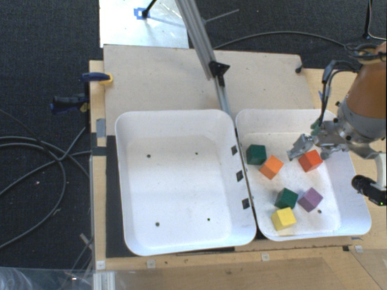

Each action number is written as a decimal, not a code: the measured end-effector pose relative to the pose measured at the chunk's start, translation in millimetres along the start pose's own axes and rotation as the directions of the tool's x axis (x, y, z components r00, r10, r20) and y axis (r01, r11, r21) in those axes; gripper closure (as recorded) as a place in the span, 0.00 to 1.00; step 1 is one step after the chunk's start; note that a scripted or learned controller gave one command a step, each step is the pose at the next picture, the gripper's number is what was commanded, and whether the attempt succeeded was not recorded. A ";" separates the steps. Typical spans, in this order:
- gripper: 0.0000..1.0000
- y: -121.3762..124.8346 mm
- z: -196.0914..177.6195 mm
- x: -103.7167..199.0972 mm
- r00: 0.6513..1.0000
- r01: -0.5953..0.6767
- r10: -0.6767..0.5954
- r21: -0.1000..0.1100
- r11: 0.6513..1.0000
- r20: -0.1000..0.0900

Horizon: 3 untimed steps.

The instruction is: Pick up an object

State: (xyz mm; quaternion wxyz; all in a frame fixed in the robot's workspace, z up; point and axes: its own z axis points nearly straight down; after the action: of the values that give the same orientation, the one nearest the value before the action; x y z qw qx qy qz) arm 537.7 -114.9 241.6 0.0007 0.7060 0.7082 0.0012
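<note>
Bench [181, 80] surface at the bottom of the view is the nearest thing seen, and 2 shallow white bins are borne on it side by side. Nearest in the right bin [351, 219] a yellow block [283, 218] is seen close to the front wall. Just behind it, and touching or almost touching it, a dark green block [286, 197] is found, with a purple block [310, 199] just beside that one on the right. Farther back an orange block [271, 167] is set near the middle of the bin, and a second green block [256, 154] is placed just behind it on the left, close to the wall shared with the left bin [130, 180]. A red block [310, 160] is seen to the right of the orange one, at about the same depth.

The gripper [300, 148] is held low over the right bin, carried by the grey arm [366, 98] that is brought in from the right. Its grey fingers [299, 147] are seen just beside the red block, on its left, and nothing is seen between them. Whether they are spread or closed cannot be told.

Behind the bins, a slanted metal pole [199, 32] is seen crossing the bench, and blue clamps [91, 77] are fixed at its far left edge.
</note>
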 end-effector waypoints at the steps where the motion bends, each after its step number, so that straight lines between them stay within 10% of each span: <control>1: 0.00 25.0 -11.7 26.3 1.000 0.006 -0.006 -0.003 1.000 0.000; 2: 0.00 57.1 86.7 13.7 1.000 0.000 0.000 0.007 1.000 0.001; 3: 0.00 26.5 152.9 31.5 1.000 -0.001 0.001 0.009 1.000 -0.001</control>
State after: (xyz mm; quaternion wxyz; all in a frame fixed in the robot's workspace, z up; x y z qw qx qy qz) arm 564.6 -83.2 88.8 -0.0030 0.7065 0.7077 -0.0017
